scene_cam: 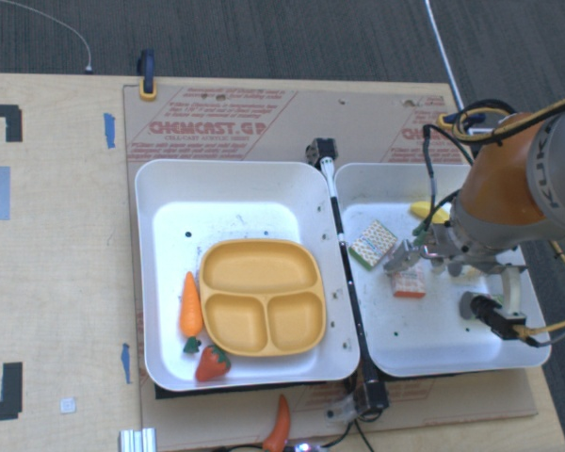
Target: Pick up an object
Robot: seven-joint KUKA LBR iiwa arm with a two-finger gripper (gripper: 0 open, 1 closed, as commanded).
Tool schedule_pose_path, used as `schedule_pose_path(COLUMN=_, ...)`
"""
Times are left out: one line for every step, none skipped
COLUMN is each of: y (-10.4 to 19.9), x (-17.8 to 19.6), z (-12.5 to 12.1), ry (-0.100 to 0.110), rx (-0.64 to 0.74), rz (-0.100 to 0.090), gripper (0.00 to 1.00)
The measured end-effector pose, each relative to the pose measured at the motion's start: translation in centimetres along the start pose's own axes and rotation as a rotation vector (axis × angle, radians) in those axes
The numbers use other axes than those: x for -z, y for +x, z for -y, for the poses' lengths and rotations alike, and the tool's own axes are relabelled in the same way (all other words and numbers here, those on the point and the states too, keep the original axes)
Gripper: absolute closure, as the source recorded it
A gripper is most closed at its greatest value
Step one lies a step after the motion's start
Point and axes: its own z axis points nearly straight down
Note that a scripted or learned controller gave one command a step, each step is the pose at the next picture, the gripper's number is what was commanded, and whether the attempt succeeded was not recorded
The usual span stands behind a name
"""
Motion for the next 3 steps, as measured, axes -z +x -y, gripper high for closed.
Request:
schedule_pose_path(y=0.8, x=-0.6, z=4.0, ry=-0.018, rx=0.0, rz=0.005, gripper=0.0)
schedule_pose_path(y=0.4, x=0.6, z=3.9, ry=-0.024, rx=-0.003, rz=0.013, gripper=1.0)
schedule_pose_path(y=7.2, x=8.9, z=6.9, ry=0.001, rx=0.002, rz=-0.001, gripper=1.0)
